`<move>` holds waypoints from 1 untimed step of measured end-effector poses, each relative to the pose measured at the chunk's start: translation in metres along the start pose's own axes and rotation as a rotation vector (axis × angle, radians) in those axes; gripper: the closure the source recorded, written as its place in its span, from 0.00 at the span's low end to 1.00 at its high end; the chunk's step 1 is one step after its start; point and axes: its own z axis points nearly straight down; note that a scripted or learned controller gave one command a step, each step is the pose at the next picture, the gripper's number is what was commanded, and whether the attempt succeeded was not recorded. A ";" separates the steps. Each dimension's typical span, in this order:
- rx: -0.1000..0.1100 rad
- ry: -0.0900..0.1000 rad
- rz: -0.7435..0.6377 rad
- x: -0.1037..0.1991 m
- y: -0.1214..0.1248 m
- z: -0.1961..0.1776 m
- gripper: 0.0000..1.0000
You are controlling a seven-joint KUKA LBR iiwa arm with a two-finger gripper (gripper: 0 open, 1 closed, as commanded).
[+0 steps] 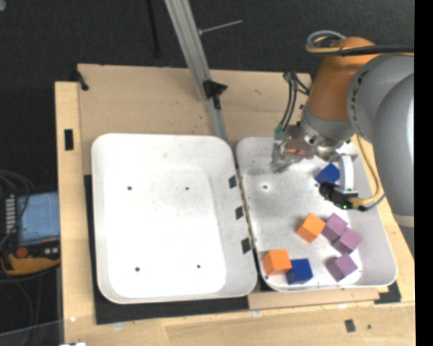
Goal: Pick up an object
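Metal pole [191,45]; handheld pendant [32,225].

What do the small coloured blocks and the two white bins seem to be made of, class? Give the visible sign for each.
Coloured blocks, such as the orange block and a purple block: probably painted wood or foam; matte, flat colour, crisp edges, no glare. The picture cannot settle which.
White bins, left bin and right bin: likely moulded plastic; smooth, rounded corners, faint speckling.

Even overhead light washes the two white bins [166,215] nearly featureless with only faint shadows, the dark floor [72,20] stays dim, and the whole picture is soft and grainy.
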 end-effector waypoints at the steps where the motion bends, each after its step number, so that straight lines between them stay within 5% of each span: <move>1: -0.003 -0.001 0.002 -0.004 0.001 -0.044 1.00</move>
